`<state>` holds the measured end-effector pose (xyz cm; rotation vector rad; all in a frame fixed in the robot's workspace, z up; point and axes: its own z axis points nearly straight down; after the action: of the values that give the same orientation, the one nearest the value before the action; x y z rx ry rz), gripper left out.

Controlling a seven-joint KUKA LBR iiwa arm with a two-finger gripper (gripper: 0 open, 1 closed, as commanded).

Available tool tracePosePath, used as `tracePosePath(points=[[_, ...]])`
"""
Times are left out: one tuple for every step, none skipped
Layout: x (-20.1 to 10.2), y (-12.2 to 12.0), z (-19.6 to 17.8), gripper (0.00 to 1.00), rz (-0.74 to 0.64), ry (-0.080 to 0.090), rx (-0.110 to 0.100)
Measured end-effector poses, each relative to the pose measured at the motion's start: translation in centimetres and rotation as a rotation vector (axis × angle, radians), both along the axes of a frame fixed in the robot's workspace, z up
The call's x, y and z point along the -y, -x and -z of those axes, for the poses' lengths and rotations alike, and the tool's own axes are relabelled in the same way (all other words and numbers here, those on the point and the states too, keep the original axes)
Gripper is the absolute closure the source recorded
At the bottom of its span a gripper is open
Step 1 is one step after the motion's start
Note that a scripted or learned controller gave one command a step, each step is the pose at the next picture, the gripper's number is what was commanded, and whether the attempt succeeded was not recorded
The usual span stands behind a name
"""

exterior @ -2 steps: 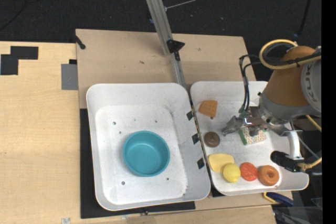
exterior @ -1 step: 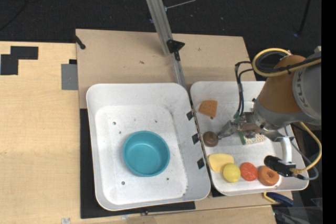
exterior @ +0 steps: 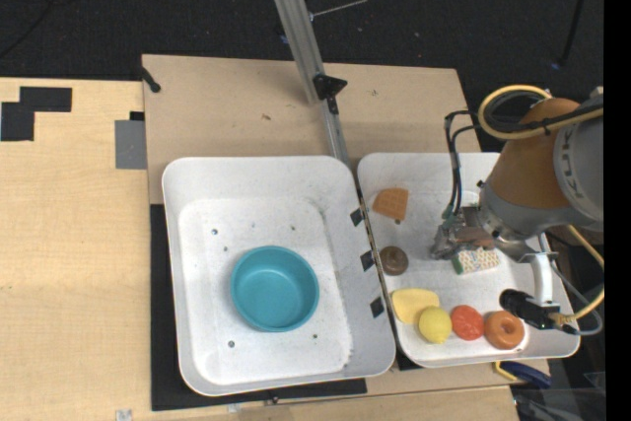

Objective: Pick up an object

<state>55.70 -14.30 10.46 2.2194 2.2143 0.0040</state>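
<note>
The right bin (exterior: 424, 175) holds an orange wedge (exterior: 391, 203), a brown round piece (exterior: 394, 259), a yellow block (exterior: 412, 302), a yellow ball (exterior: 434, 324), a red ball (exterior: 467, 322) and an orange ring (exterior: 505, 330). A white dotted block (exterior: 478, 260) lies near the bin's middle right. My gripper (exterior: 455, 243) hangs low over the bin, just left of the dotted block and right of the brown piece. The wrist and arm hide its fingertips.
The left bin (exterior: 197, 202) holds a teal bowl (exterior: 275, 287). A metal rail (exterior: 296, 15) slants down from the back to the divider between the bins. The grey arm with its orange band (exterior: 532, 168) covers the right bin's far right side. Cables loop beside it.
</note>
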Motion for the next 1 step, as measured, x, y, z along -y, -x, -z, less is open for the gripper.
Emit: tracePosePath(points=[[0.18,-0.84,-4.55,1.00,-0.002,-0.002,-0.003]])
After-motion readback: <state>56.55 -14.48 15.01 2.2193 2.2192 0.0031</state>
